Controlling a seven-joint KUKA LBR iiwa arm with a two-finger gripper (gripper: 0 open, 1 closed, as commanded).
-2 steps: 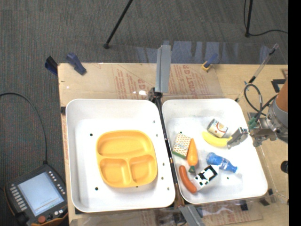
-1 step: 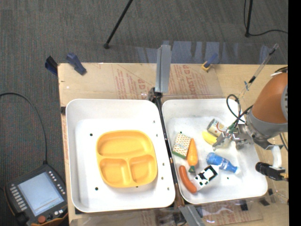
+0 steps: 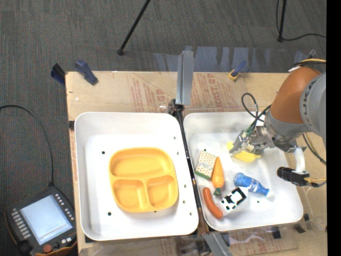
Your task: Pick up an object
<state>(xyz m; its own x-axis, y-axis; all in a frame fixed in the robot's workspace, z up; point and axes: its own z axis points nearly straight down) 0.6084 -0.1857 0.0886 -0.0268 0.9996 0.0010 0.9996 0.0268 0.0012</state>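
The gripper [image 3: 241,142] hides part of the yellow item [image 3: 246,156] under it; finger position is too small to tell. The arm [image 3: 298,103] is cut off at the right. The pendant [image 3: 40,220] runs past the bottom-left edge.

— Where is the arm [image 3: 298,103]?
— It reaches in from the right, the orange band bent over and the wrist pointing left and down.
— And the gripper [image 3: 241,144]?
— Low, at the end of the wrist, its tip angled to the left.
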